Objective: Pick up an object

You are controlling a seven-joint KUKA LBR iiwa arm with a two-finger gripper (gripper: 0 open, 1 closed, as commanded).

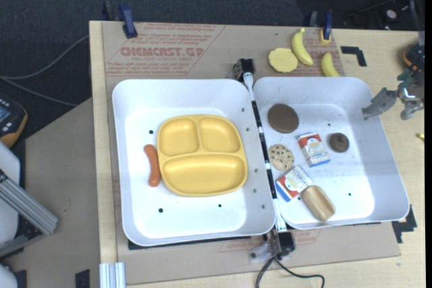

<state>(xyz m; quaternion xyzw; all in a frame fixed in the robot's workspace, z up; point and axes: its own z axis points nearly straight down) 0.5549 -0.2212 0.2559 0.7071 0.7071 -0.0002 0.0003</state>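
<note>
Brown cookie (283,118) lies in the right bin (378,172), well left of the fingers (381,103).

A divided plate (201,154) lies in the left bin (128,101), a sausage (152,164) beside it.

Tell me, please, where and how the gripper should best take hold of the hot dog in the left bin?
Grip the hot dog at mid-length, coming straight down, fingers closing across its narrow width. It lies flat, long axis running up and down the view. The yellow plate crowds its right side, so that finger has little room; the left is open floor.
</note>
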